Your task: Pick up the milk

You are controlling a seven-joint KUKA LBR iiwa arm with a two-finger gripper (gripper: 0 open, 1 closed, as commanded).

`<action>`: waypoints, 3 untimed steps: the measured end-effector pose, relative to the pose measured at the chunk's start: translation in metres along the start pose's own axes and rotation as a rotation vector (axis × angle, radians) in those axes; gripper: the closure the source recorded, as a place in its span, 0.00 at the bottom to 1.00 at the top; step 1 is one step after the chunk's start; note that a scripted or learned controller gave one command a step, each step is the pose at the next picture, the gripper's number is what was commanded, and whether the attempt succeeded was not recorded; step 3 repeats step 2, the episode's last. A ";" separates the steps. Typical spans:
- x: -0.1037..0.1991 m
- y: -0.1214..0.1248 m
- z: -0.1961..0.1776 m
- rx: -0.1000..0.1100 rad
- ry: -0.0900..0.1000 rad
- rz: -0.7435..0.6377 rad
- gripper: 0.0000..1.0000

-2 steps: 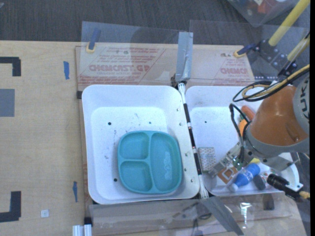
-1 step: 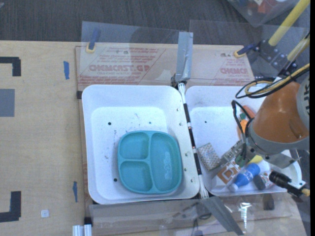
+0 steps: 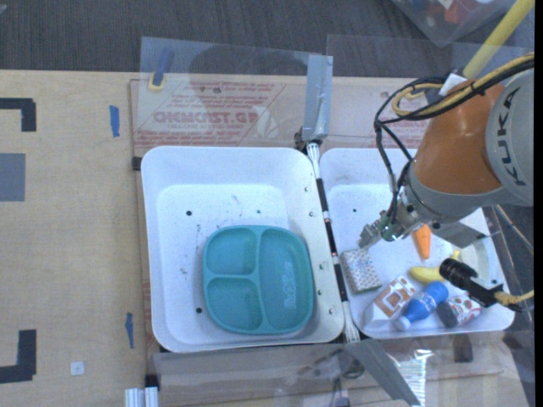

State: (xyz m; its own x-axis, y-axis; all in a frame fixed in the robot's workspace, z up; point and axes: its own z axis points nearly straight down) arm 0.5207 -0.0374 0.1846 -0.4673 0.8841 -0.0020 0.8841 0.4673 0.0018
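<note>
Seemingly poised for a descent, the jaws hang just above the speckled milk carton [image 3: 361, 270], which lies against the right bin's [image 3: 356, 172] left wall; I cannot tell their spread.

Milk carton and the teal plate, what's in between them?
In the camera view, a speckled grey pouch lies between them, close to the milk carton. The two bins' touching rims run between the pouch and the teal plate.
</note>
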 end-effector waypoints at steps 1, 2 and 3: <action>0.000 0.000 0.000 0.000 0.000 0.000 0.00; -0.022 -0.059 0.000 0.002 0.004 -0.264 0.00; -0.022 -0.059 0.000 0.002 0.004 -0.264 0.00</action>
